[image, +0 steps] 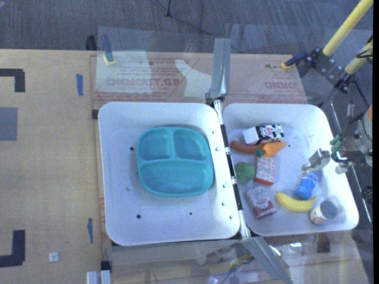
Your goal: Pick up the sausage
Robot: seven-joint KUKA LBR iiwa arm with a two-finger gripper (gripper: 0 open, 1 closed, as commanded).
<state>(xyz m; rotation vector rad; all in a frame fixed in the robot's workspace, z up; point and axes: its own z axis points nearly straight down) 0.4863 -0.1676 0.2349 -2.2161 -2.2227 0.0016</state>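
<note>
Lying in the right bin (296,112) near its left wall, the sausage (243,148) touched the carrot (272,149). Tool (320,158) hovered near the blue bottle (306,186); grip state unclear.

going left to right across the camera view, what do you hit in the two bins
teal divided plate → sausage → carrot → blue bottle → gripper
</note>
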